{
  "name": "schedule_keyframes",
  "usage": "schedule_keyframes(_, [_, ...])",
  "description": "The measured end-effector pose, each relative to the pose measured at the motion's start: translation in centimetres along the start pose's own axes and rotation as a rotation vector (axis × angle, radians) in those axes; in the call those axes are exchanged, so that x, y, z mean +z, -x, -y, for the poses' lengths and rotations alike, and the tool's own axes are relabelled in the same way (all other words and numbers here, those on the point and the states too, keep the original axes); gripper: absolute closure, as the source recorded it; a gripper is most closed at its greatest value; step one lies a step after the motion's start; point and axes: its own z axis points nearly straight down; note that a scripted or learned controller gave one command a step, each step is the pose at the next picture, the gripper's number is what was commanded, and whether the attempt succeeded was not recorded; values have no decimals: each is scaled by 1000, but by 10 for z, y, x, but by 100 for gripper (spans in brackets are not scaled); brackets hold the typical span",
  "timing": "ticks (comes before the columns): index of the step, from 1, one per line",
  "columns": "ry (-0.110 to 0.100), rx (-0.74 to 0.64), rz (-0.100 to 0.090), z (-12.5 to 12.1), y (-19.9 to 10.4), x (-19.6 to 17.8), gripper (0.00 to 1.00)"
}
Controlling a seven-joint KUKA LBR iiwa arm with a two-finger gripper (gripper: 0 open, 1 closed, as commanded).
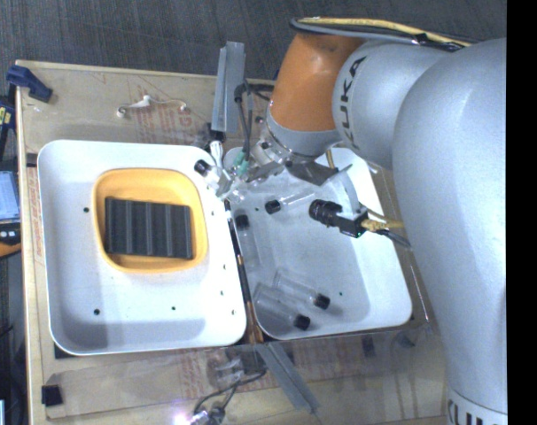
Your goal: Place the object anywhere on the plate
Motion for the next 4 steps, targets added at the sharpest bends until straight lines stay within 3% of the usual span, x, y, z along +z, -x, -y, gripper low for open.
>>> schedule_keyframes(1, [4,-220,3,-14,-23,-18,100])
schedule_keyframes(2, [2,-388,2,-25,-33,-1,100])
schedule_keyframes(3, [2,-388,2,-25,-32,-2,0])
schedule_keyframes(4, [2,-388,2,-25,-32,-2,0])
